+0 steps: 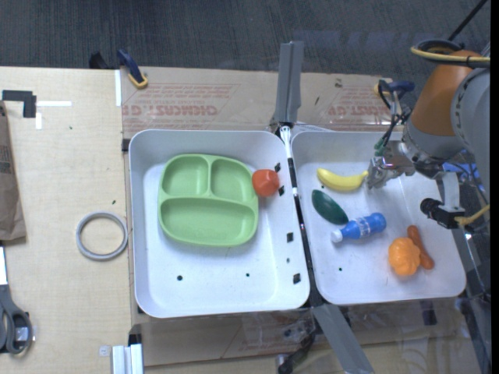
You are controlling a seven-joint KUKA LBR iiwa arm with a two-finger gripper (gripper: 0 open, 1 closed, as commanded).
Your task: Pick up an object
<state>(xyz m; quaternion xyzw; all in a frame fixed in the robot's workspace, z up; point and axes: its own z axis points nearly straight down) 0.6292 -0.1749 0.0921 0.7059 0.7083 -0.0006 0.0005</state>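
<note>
In the right bin lie a yellow banana, a dark green leaf-shaped piece, a blue bottle with a white cap, an orange fruit and a small carrot. My gripper hangs low at the bin's back, right at the banana's right tip. The arm's orange band rises behind it. Nothing is visibly held. The left bin holds a green divided plate and a red-orange ball by its right corner.
A grey post stands behind the seam between the bins. On the wooden bench to the left lie a grey tape ring, scissors and a brown bag. A blue clamp sits at the cardboard's back edge.
</note>
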